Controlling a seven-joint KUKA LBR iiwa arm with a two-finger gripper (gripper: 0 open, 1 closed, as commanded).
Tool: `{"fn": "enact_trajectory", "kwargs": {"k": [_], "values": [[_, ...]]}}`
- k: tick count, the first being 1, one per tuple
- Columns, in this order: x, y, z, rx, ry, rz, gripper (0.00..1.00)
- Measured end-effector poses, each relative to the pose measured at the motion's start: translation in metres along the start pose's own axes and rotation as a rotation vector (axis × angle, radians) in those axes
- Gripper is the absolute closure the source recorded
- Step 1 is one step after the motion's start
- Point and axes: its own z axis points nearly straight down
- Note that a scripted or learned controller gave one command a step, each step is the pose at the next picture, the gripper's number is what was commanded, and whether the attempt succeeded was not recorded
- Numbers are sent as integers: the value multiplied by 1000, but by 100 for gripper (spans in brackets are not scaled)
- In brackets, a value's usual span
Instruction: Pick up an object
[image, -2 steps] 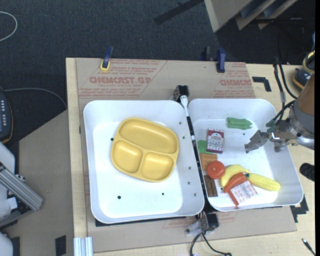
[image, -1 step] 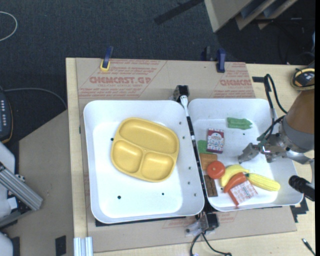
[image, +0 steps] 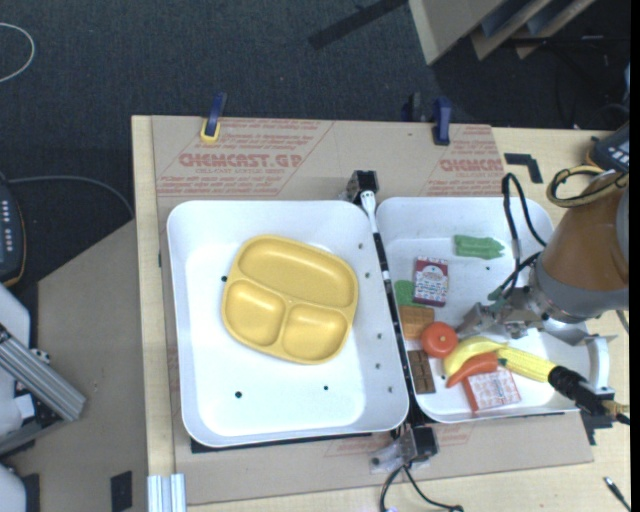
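- Two shallow white plastic bins sit side by side on the tabletop, which is covered with a brown printed cardboard sheet.
- Nearest the camera in the right bin: a small red-and-white printed packet lying flat by the front wall, with an orange carrot-shaped toy just beside it, touching or overlapping its edge.
- Yellow corn-cob-looking toy lies at a slant just right of those, and a yellow banana-shaped toy curves right above the carrot.
- Round red tomato-like toy sits just left of the banana, touching it as far as I can see.
- Brown bar-shaped pieces run along the right bin's left wall, next to the tomato.
- Gripper is down inside the right bin, just above the banana and right of the tomato. Can't tell whether its fingers are apart or together, it's all a grey blur, and I don't see anything clamped in it.
- Grey arm with the orange band comes in from the right over that bin's edge.
- Further back: a small red-and-white carton with a green block tucked against its left side.
- Farthest in that bin: a flat green piece near the back wall.
- Left bin holds a yellow three-compartment plastic plate, roughly in the middle.
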Motion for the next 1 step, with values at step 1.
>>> {"fn": "enact_trajectory", "kwargs": {"k": [1], "values": [[0,0,6,-3,-1,2,0]]}}
